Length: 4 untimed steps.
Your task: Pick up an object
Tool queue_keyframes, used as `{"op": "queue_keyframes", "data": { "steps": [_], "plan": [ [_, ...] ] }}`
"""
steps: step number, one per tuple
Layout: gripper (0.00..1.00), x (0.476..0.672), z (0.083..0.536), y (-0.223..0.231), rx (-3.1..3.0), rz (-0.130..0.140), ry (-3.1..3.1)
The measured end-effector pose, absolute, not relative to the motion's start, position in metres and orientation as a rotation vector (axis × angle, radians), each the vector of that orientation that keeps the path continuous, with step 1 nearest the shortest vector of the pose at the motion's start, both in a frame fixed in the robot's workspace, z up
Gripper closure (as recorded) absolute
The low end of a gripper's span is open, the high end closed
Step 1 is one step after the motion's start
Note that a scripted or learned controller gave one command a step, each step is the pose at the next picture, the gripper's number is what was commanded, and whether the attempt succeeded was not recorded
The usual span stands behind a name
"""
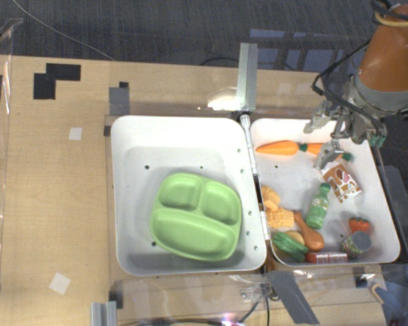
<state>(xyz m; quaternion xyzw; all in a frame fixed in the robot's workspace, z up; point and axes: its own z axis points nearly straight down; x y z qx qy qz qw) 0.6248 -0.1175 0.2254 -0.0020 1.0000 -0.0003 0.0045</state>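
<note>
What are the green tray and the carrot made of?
Green tray: probably molded plastic, smooth with a soft sheen and rounded compartments.
Carrot: likely a plastic toy, evenly orange and smooth, though the look leaves rubber possible.

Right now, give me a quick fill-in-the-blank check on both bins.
The divided plate in the left bin is coloured ____.
The carrot lies in the ____ bin.
The green bottle lies just below the ____ carton.
The gripper hovers over the right bin's ____ end.

Missing words: green; right; small; far
</note>
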Motion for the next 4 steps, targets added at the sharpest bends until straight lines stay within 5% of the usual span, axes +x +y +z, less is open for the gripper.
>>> {"op": "queue_keyframes", "data": {
  "steps": [1,2,3,4],
  "plan": [
    [0.00,0.625,0.093,-0.165,-0.031,-0.004,3.127],
    [0.00,0.541,0.090,-0.180,0.118,-0.004,3.127],
    [0.00,0.494,0.092,-0.138,-0.247,-0.010,3.110],
    [0.00,0.500,0.092,-0.132,-0.764,-0.019,3.023]
  ]
}}
